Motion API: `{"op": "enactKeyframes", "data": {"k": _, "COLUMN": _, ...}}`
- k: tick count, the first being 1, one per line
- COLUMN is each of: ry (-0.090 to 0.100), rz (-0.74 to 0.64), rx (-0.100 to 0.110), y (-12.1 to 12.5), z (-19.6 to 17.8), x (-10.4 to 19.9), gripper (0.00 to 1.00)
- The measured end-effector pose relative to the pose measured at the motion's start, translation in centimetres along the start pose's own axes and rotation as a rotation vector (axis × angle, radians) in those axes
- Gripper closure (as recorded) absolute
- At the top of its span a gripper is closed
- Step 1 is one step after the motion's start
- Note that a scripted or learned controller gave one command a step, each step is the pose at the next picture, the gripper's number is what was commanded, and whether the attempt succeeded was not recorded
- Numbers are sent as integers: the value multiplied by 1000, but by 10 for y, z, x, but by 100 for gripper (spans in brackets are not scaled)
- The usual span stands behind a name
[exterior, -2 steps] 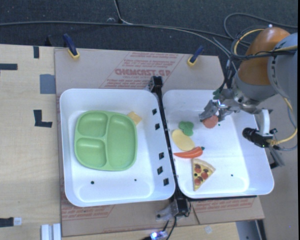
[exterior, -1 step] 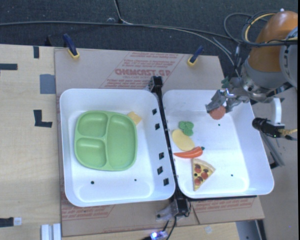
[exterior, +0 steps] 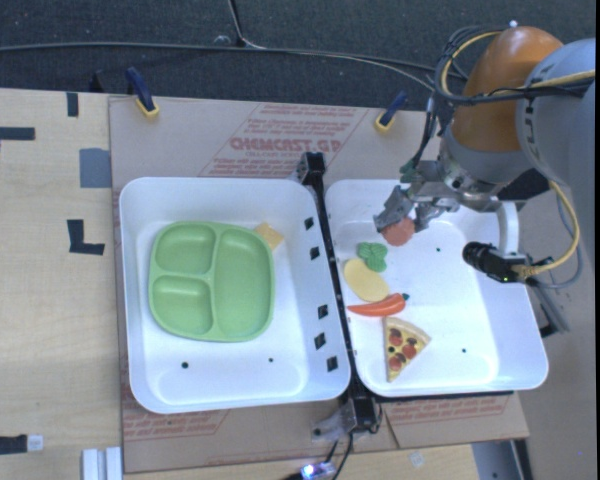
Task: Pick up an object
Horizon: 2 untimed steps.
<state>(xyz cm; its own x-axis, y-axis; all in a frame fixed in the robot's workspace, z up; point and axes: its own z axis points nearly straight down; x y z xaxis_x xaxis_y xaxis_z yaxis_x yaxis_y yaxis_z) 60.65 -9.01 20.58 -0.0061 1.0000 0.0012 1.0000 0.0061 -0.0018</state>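
Note:
My gripper (exterior: pixel 404 218) hangs over the back left part of the right bin (exterior: pixel 480 318), pointing down. A small red-pink piece (exterior: pixel 401 233) shows right at its tip, partly covered by it; whether it is gripped cannot be made out. Just in front lie a green toy (exterior: pixel 372 256), a yellow oval piece (exterior: pixel 365 280), a red chili pepper (exterior: pixel 377 307) and a pizza slice (exterior: pixel 403 346), all along the right bin's left side.
The left bin (exterior: pixel 140 368) holds a green divided plate (exterior: pixel 212 280) and a small yellow piece (exterior: pixel 269 235) by the plate's back right corner. A black divider (exterior: pixel 325 268) runs between the bins. Cables (exterior: pixel 500 260) hang from the wrist over the right bin's right side.

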Motion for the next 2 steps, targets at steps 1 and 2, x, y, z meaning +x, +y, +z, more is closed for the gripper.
{"op": "enactKeyframes", "data": {"k": 1, "ry": 0, "rz": -1, "rx": 0, "y": 1, "z": -2, "x": 64, "gripper": 100}}
{"op": "enactKeyframes", "data": {"k": 2, "ry": 1, "rz": -1, "rx": -2, "y": -2, "z": -15, "x": 121, "gripper": 100}}
